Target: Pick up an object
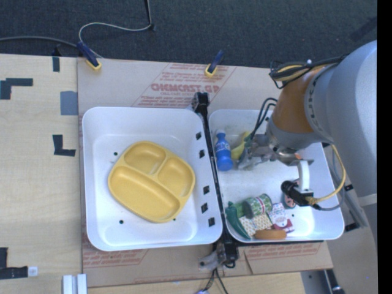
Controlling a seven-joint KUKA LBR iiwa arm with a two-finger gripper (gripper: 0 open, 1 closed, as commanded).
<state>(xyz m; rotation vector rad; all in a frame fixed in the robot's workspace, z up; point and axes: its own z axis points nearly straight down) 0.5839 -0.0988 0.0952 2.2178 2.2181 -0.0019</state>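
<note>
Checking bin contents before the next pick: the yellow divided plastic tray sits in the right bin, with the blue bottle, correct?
Not quite. The camera view shows the yellow divided plastic tray alone in the left white bin; the blue bottle lies in the right white bin, beside the gripper.

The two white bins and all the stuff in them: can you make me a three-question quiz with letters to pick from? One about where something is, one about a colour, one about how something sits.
1. Where is the yellow tray?
A. in the left bin
B. in the right bin
C. on the cardboard

2. What colour is the bottle near the divider?
A. red
B. blue
C. black

3. How does the yellow tray sit?
A. standing on its edge
B. flat, compartments facing up
C. flipped upside down

Answers:
1. A, it rests on the floor of the left bin.
2. B, its body is blue with a white label, in the right bin beside the pincer.
3. B, its three compartments show from above.
</note>
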